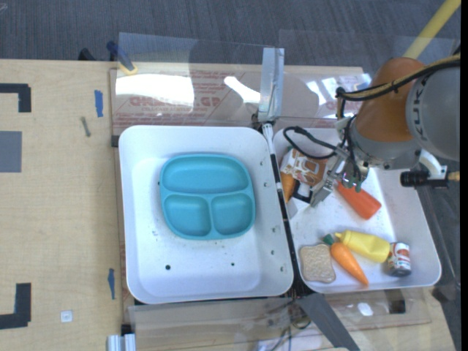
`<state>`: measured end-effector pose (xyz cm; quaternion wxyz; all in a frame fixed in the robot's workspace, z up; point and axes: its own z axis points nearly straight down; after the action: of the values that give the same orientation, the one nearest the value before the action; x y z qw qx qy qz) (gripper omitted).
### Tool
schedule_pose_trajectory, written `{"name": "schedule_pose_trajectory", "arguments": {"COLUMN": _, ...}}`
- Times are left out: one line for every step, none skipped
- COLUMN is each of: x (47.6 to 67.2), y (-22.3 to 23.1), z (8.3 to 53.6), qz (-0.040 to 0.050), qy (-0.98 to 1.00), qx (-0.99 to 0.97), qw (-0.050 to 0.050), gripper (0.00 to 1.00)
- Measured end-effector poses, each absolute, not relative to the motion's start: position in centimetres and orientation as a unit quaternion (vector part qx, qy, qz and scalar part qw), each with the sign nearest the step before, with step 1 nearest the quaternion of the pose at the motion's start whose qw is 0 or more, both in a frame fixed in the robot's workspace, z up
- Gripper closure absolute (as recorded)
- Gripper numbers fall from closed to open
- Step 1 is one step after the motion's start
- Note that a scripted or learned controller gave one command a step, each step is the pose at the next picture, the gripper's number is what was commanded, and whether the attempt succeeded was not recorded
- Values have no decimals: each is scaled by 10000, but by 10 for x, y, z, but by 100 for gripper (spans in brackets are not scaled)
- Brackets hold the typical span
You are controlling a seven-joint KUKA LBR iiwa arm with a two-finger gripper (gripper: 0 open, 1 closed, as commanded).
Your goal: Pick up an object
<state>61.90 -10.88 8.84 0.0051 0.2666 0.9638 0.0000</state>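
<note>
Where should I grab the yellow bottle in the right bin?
Grip the yellow bottle across its thick middle, coming straight down. It lies flat on its side, and a carrot crowds its near edge, so a top approach looks safest.

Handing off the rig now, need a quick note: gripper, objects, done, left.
Gripper: low in the right bin, beside the snack packet and orange pepper; finger state unclear, nothing seen held.
Right bin also holds: carrot, yellow bottle, bread slice, small can.
Left bin: blue divided plate.
Done: nothing lifted.
Left: grasp and lift one object.
</note>
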Motion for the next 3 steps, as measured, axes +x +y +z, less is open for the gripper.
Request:
{"name": "schedule_pose_trajectory", "arguments": {"x": 576, "y": -116, "z": 89, "qz": 7, "qy": 9562, "qx": 2928, "qw": 45, "gripper": 0}}
{"name": "schedule_pose_trajectory", "arguments": {"x": 537, "y": -161, "z": 89, "qz": -6, "qy": 9587, "qx": 2845, "qw": 46, "gripper": 0}}
{"name": "schedule_pose_trajectory", "arguments": {"x": 492, "y": -105, "z": 89, "qz": 14, "qy": 9440, "qx": 3300, "qw": 50, "gripper": 0}}
